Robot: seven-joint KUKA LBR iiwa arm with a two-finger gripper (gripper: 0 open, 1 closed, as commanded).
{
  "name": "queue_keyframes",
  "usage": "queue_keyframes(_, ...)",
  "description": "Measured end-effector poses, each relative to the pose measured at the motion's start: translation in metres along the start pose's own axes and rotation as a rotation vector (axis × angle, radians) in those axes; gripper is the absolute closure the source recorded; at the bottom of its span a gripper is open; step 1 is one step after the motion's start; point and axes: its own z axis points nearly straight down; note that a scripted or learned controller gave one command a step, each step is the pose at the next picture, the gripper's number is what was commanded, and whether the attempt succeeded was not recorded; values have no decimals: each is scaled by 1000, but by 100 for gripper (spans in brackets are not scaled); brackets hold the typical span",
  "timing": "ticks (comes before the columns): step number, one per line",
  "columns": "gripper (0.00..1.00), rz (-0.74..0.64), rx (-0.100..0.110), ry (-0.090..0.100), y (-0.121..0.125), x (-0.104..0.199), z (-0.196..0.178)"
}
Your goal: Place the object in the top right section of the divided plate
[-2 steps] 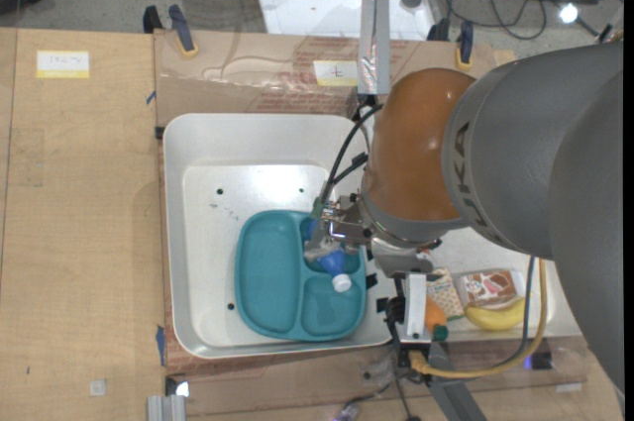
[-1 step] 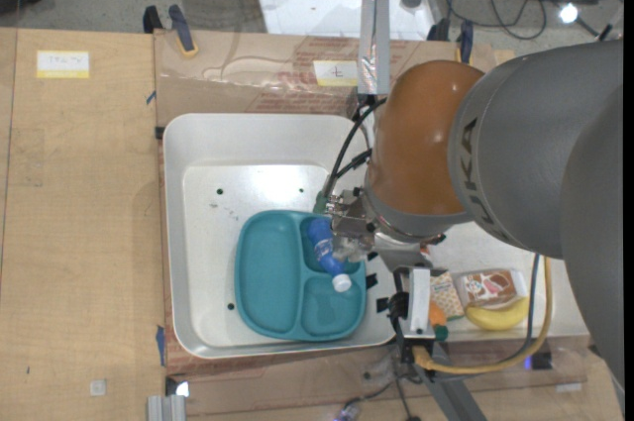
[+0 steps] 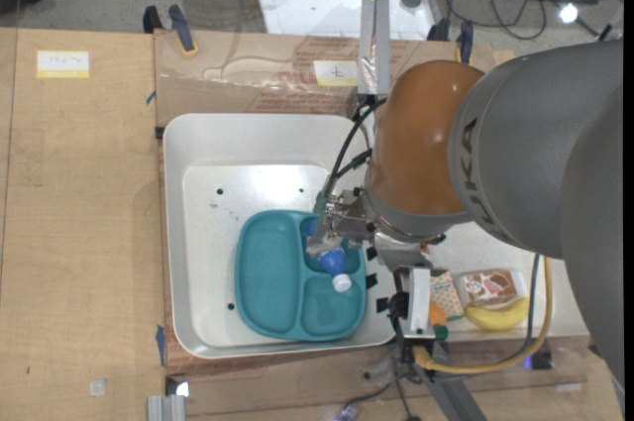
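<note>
Camera view from above shows a small blue bottle with a white cap (image 3: 335, 268) lying over the right side of the teal divided plate (image 3: 267, 270), its body toward the upper right section and its cap (image 3: 342, 283) pointing down toward the ridge above the lower right section. Directly above the bottle's upper end sits the gripper (image 3: 327, 233) — a cluster of metal and black parts touching or nearly touching the blue body, though whether the fingers are open, closed, or clamped on the bottle cannot be told from this angle. The plate lies in the lower middle of the left white bin (image 3: 198, 171), its large single section to the left and two smaller sections to the right. The arm (image 3: 515, 152) comes in from the right, its orange band (image 3: 421, 147) bulking over the bin's right wall and hiding much of the right bin. Below the arm, in the right bin, lie a banana (image 3: 498, 314) and a snack packet (image 3: 485, 288) just above it — both well apart from the plate. Black cables (image 3: 349, 152) run down from the wrist toward the gripper. The bins rest on brown cardboard (image 3: 258, 82) on the wooden bench (image 3: 69, 211).
</note>
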Motion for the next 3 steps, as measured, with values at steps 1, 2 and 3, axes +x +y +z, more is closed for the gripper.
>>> queue_keyframes(1,0,0,0,0,0,0,0)
queue_keyframes(2,100,4,-1,1,2,-1,-10)
queue_keyframes(3,100,9,-1,-1,-4,15,-8)
